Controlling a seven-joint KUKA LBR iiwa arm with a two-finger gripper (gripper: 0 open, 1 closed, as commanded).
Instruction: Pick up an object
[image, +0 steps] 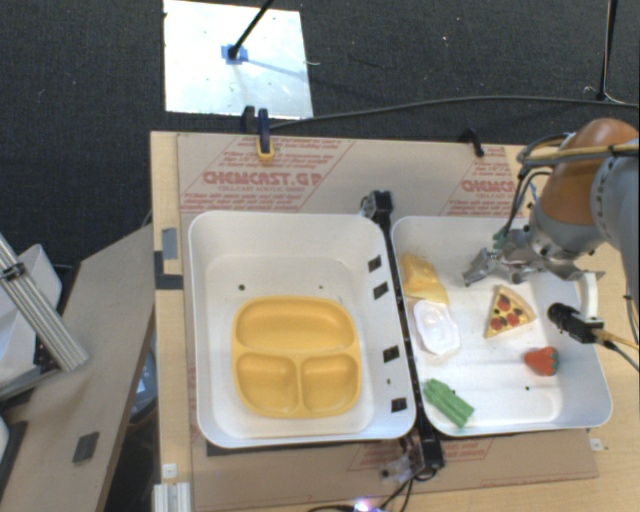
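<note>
The right bin (585, 405) holds a toy pizza slice (509, 312), a red strawberry (541, 361), a green ridged piece (447, 402), a yellow wedge (424, 279) and a small white cup-like piece (436, 327). My gripper (503, 268) hangs over the far part of that bin, just above and behind the pizza slice. It is open, with nothing between its fingers. The grey arm with its orange band (590, 160) comes in from the right.
The left bin (215, 250) holds a yellow divided plate (296, 355). A black clip strip (395, 330) runs along the ridge between the two bins. A black cable end (568, 322) hangs over the right bin near the strawberry.
</note>
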